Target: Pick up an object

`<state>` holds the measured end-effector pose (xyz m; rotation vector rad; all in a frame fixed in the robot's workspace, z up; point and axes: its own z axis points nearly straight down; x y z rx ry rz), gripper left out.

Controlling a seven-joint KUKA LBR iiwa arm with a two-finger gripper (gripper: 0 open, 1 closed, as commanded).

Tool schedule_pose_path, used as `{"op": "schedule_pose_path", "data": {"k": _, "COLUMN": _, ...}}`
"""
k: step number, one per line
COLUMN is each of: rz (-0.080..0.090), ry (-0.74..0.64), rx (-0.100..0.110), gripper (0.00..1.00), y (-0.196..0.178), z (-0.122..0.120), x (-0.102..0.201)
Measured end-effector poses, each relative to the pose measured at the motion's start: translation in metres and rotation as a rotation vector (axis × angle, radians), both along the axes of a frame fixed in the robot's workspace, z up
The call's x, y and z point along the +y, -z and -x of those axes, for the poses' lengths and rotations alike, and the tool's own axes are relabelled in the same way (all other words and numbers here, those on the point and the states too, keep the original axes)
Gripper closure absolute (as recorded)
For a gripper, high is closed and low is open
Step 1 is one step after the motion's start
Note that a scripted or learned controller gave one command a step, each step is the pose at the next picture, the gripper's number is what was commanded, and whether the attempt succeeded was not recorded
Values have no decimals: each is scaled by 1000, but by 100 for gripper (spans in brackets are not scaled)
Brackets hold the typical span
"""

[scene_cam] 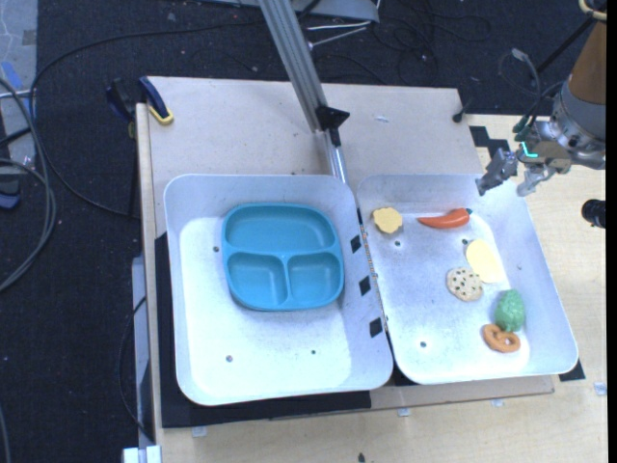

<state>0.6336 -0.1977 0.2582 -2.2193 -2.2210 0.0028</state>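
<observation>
Gripper (512, 176) (open, holding nothing) above right bin (540, 258); no legible labels

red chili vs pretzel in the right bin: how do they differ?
Colour: the red chili is red-orange with a dark stem tip; the pretzel is orange-brown.
Shape: the chili is long and tapered; the pretzel is a compact loop.
Place: the chili lies near the far edge of the right bin; the pretzel lies near the front, touching the green piece.
Both lie flat, apart from the end effector.
</observation>
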Motion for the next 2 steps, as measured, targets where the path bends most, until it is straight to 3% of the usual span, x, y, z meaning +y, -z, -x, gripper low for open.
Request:
{"op": "schedule_pose_path", "data": {"k": 1, "rz": 1, "ry": -1, "rx": -3, "gripper": 0, "y": -2, "z": -1, "x": 0}}
{"op": "schedule_pose_path", "data": {"k": 2, "rz": -1, "ry": -1, "rx": 2, "gripper": 0, "y": 57, "z": 3, "x": 9}}
